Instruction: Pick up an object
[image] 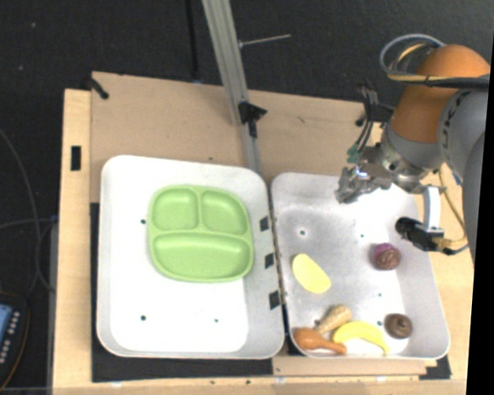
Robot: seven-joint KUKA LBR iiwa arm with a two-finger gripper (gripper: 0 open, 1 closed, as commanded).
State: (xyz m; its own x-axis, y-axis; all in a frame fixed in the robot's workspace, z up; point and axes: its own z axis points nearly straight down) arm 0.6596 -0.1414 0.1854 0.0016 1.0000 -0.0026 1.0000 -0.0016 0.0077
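Camera view: on the tan wooden table (185, 119), the right white bin (346, 243) holds, at its near edge, a smooth yellow banana (362, 336) lying left to right beside an orange carrot (319, 342). Farther, a flat yellow piece (311, 274). The gripper (350, 189) hangs over the far rim; whether its fingers are apart I cannot tell.

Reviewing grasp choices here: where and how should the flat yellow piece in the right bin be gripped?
Probably from straight above, fingers closing across the narrower width of the flat yellow piece. It lies flat and alone on the right bin floor, with open space all round.
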